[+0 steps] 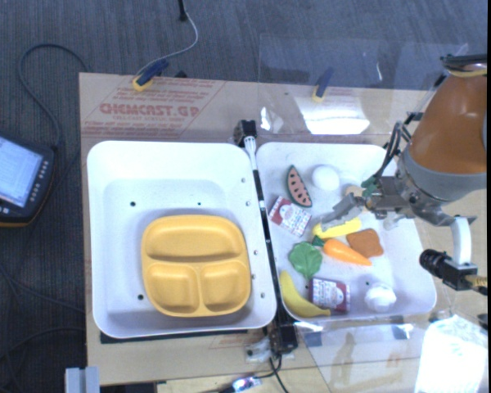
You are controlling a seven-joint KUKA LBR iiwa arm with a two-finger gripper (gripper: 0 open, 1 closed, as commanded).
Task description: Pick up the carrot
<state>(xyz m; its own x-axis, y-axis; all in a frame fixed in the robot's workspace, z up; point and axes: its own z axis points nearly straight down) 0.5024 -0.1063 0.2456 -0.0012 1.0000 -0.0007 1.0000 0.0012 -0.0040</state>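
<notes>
The carrot (346, 252), orange with a green top, lies flat in the middle of the right bin (409, 301), pointing right. The gripper (342, 212) hangs low over the bin, just above and slightly behind the carrot, reaching in from the right under the orange-banded wrist (450, 137). Nothing visibly sits in the gripper. A small yellow piece (335, 229) lies between the gripper and the carrot.
Around the carrot lie an orange-brown piece (366, 241), a green leafy item (306, 259), a banana (299, 298), a dark red packet (328, 291), a white item (380, 296), a red-white packet (290, 217), a watermelon slice (299, 187) and an egg (325, 177). The left bin (114, 178) holds a yellow divided plate (196, 264).
</notes>
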